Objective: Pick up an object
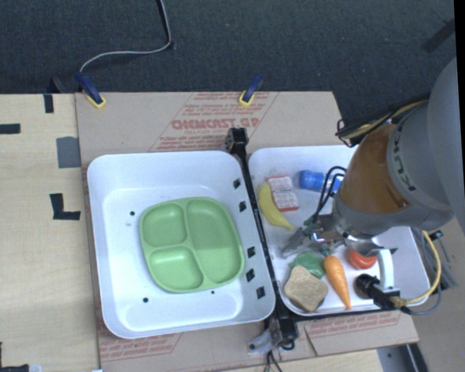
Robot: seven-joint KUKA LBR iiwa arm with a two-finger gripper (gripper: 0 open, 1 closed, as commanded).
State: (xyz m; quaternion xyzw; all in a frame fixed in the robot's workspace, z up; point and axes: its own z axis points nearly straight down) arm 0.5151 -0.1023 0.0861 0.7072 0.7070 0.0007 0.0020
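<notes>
While the arm (419, 162) is reaching in from the right edge of the camera view, its grey body and orange band are covering the right part of the right bin (266, 157), and the wrist is pointing down and leftward into that bin. The tool (305, 238) is sitting low over the middle of the bin, between the banana (272, 210) and a green object (308, 261); the view is not showing clearly how far the tool is spread, and nothing is showing between its tips, so its state cannot be told. In the right bin, a yellow banana is lying near the left wall, a small red-and-white packet (283, 192) is resting just beside its upper end, and a blue object (311, 180) is lying beyond that. An orange carrot (337, 280) is lying near the front wall, with a tan sponge-like block (305, 288) just to its left and a red object (362, 258) to its right, partly under the arm. In the left bin (111, 252), a green divided plate (192, 243) is lying flat near the centre. Both bins are resting side by side on the cardboard-covered counter (134, 124).
</notes>
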